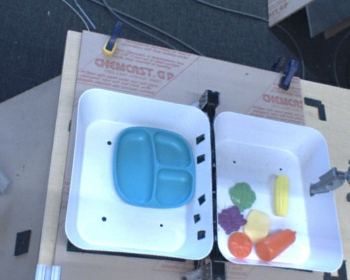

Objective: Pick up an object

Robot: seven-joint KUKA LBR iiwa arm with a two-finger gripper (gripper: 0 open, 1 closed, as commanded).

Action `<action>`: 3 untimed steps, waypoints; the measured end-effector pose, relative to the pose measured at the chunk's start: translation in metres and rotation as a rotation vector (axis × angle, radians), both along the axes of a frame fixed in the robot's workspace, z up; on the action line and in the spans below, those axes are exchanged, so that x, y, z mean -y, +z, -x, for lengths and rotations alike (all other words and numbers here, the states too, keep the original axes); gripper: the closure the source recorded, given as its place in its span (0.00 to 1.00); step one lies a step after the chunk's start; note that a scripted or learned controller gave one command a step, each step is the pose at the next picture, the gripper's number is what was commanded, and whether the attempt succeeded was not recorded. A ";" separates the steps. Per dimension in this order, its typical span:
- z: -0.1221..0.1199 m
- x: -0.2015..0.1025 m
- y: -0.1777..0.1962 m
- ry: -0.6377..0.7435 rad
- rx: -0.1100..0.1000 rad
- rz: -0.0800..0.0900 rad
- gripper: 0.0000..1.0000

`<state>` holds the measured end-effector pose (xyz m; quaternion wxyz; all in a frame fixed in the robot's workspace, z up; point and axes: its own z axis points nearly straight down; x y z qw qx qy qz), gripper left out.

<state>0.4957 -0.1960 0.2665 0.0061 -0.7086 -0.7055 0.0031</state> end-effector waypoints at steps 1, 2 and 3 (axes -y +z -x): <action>-0.002 -0.001 0.006 0.005 0.012 0.003 0.00; -0.002 -0.002 -0.057 0.004 0.007 0.001 0.00; -0.001 -0.002 -0.120 0.005 0.007 0.001 0.00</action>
